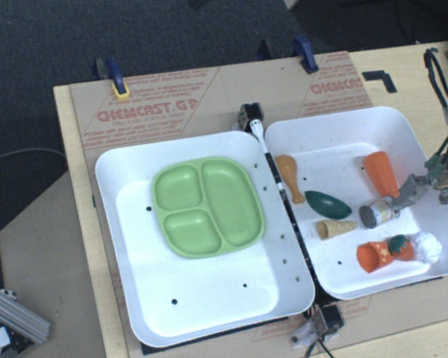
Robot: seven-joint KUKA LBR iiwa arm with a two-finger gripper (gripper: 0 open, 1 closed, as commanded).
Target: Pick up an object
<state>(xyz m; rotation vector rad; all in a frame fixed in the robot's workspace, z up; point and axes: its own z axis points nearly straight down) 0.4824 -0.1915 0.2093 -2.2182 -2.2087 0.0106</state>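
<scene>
The gripper [377, 213] reached in from three o'clock over the right bin [325, 130], jaw state unclear, its tip among a green leaf [328, 203], a cone [335, 227] and an orange cup [379, 173]. A green plate [208, 206] lay in the left bin [131, 229].

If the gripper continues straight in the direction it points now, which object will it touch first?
The gripper points left across the right bin. Just ahead of its tip lie the dark green piece and the small cone; it would probably meet the cone or the green piece first, though its height above them is unclear.
</scene>
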